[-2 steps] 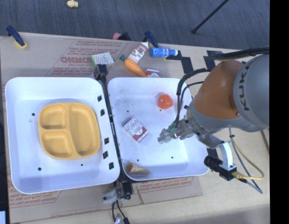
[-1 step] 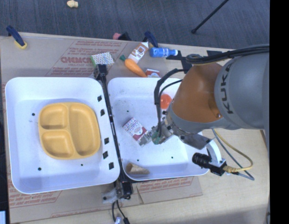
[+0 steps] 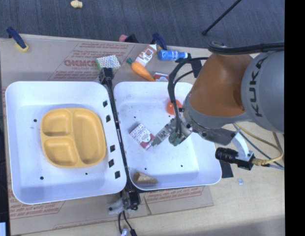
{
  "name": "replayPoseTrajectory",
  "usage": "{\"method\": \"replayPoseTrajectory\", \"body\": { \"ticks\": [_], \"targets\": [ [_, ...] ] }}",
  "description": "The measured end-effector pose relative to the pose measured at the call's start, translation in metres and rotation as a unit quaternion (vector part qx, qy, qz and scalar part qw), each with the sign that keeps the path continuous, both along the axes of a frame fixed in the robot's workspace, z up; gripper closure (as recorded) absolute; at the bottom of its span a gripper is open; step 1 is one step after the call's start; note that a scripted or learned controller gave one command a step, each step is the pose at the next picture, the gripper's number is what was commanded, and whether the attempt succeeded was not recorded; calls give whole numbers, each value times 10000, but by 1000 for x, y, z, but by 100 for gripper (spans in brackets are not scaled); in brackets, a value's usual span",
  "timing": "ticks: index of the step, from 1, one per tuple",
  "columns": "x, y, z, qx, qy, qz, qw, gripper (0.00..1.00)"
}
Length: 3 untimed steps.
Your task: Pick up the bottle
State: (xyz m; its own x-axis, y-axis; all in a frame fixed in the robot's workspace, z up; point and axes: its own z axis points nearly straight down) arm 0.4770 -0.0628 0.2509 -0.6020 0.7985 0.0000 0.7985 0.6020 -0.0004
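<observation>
Looming closest to the lens, the grey and orange arm (image 3: 226, 90) reaches in over the right bin (image 3: 192, 173), its hand (image 3: 168, 134) low over the bin floor, just beside a small red and white packet (image 3: 141, 135). Whether the hand is clenched or released cannot be told from this angle. The bottle (image 3: 145, 56), white with an orange cap, lies outside the bins on the cardboard (image 3: 69, 65) at the far edge of the table, next to a carrot (image 3: 141, 71) and a blue tube (image 3: 171, 55).

The main risk seems to be a wrong target: the hand is well apart from the bottle and could close on the packet instead. A brown scrap (image 3: 144, 179) and the yellow divided plate (image 3: 73, 136) in the left bin (image 3: 19, 181) lie clear of the hand.
</observation>
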Motion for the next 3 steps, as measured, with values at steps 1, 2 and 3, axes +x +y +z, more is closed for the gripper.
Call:
{"method": "replayPoseTrajectory", "body": {
  "ticks": [1,2,3],
  "targets": [
    [-1,93,-60,2,20,325,9995,100],
    [0,59,37,-6,-7,2661,9639,100],
    [-1,65,-60,4,17,2790,9603,100]
  ]
}}
